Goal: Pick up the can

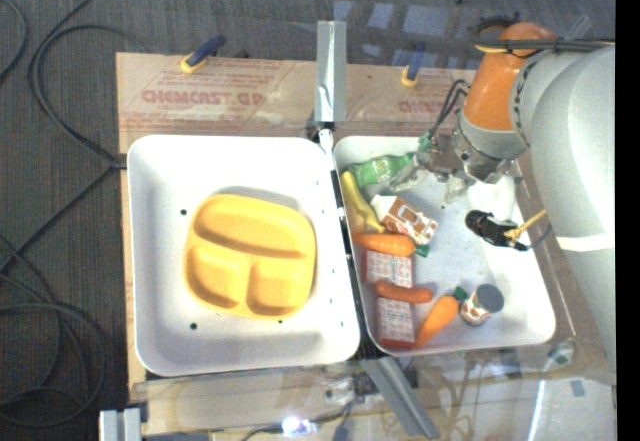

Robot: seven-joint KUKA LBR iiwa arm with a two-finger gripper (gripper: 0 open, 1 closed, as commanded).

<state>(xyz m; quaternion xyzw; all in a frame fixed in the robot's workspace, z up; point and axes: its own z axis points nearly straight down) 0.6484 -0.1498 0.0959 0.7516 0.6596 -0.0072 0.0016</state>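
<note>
Yellow tray (pixel 251 256), orange carrot (pixel 437 320), white bins (pixel 160 169), possibly grey-topped can (pixel 482 302).

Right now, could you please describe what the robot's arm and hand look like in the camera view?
The arm is bulky, smooth and rounded, light grey, with a bright orange band above the wrist. Below the band sits a grey collar, then the hand, a small dark metal assembly with greenish parts, its details too small to make out.
</note>
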